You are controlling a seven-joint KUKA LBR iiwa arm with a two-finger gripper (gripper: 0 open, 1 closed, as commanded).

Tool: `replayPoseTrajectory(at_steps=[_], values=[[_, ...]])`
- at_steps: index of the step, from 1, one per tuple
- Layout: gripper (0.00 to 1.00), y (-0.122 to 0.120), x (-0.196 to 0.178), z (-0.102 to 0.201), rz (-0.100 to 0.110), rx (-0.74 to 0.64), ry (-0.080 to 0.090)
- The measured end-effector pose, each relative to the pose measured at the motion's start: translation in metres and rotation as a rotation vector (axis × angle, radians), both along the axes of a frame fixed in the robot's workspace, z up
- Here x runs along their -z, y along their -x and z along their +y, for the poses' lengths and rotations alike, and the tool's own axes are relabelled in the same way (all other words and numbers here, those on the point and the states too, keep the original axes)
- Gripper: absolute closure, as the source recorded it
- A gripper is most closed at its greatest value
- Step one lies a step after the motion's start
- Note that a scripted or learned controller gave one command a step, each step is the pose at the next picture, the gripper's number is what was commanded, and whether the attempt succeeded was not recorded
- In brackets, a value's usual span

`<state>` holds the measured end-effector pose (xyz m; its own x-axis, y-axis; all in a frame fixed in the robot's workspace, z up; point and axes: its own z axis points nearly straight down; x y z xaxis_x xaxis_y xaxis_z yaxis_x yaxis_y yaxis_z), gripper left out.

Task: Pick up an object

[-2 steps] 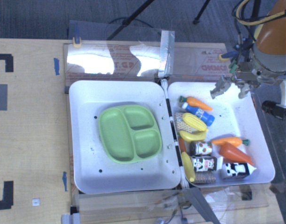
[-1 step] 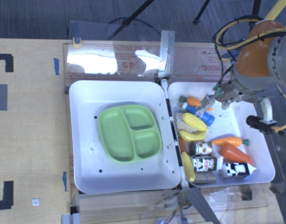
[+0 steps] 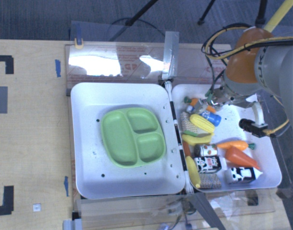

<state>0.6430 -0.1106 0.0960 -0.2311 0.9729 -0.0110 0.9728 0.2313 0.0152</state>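
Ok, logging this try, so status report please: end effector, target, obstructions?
End effector low over right bin, by corn cob. Nothing seen held. Toys crowded: carrot, banana. Green tray in left bin.

Toys crowd the right bin (image 3: 271, 163): corn (image 3: 202, 123), banana (image 3: 197, 139), carrots (image 3: 238, 152) and cartons (image 3: 207, 163) packed against the divider (image 3: 177, 133). Bare floor shows along its far right. The left bin (image 3: 84, 128) has open white margin around a green tray (image 3: 133, 136).

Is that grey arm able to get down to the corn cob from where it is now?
Probably yes. The tool hangs just above the corn cob in the right bin, and nothing lies on top of the cob, though other toys crowd it.
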Motion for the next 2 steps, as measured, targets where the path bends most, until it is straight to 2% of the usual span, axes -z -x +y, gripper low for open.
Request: replayPoseTrajectory(at_steps=[1, 2], values=[[1.00, 0.000, -0.009, 0.000, -0.002, 0.002, -0.001], [1.00, -0.025, -0.102, 0.043, 0.014, -0.068, -0.006]])
